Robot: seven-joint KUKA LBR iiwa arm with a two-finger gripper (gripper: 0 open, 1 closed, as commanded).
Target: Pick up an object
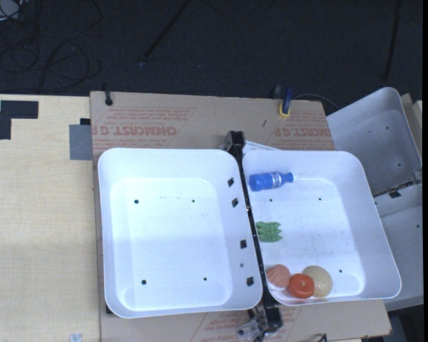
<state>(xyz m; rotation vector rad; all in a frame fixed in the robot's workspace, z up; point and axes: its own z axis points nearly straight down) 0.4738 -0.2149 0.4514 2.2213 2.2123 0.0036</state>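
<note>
In the right bin [342,169] a blue bottle [270,180] lies on its side near the far left corner. A small green pea pod [268,231] rests by the bin's left wall at mid-depth. At the near edge sit three round pieces close together: a pinkish one [277,275], a red one [301,286] and a beige one [319,279].
The left bin [128,169] adjoins the right one along a black divider [246,212]. Both stand on a cardboard sheet [171,123] over a wooden bench [36,212]. A grey metal panel [374,137] leans at the right. A yellow-and-blue clamp [286,100] is at the cardboard's far edge.
</note>
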